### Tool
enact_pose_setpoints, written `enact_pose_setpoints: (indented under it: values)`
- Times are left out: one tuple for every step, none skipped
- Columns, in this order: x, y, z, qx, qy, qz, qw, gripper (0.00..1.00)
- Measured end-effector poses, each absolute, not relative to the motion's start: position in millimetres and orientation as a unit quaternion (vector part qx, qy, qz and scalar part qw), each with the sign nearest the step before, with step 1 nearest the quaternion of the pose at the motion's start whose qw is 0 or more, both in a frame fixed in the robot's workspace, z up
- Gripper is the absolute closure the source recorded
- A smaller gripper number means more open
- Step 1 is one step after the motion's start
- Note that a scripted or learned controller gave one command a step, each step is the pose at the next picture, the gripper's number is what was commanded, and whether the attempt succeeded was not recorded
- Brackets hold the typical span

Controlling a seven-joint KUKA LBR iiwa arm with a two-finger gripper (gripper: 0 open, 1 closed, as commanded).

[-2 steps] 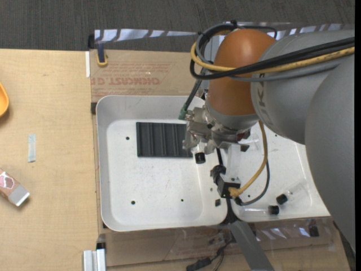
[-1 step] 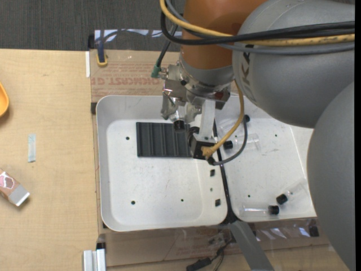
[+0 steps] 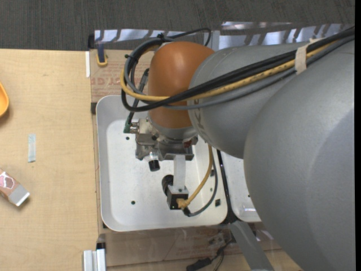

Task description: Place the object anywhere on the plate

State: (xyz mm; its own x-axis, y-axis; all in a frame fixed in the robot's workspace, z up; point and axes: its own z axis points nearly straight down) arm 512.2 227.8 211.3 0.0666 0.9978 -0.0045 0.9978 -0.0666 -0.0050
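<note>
The grey arm with its orange band covers most of the view and hangs over the left white bin (image 3: 113, 174). My gripper (image 3: 154, 161) sits under the wrist, low over the middle of that bin's floor, and the wrist hides most of it. I see nothing that I can tell is held. An orange curved rim (image 3: 3, 101), perhaps a plate or bowl, pokes in at the far left edge on the wooden bench.
On the wooden bench (image 3: 51, 95) left of the bin lie a small grey strip (image 3: 31, 148) and a pink-and-white packet (image 3: 12, 188). The arm hides nearly all of the right bin (image 3: 248, 208). A small dark speck (image 3: 133, 202) marks the left bin's floor.
</note>
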Motion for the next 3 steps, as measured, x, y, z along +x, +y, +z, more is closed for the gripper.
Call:
enact_pose_setpoints:
  values:
    - [476.7, 226.8, 99.6, -0.645, -0.764, 0.0031, 0.001, 1.0]
    - [476.8, 226.7, 99.8, -0.645, -0.764, 0.003, 0.001, 0.0]
    - [529.6, 168.3, 338.7, -0.687, -0.727, 0.0024, 0.0, 0.0]
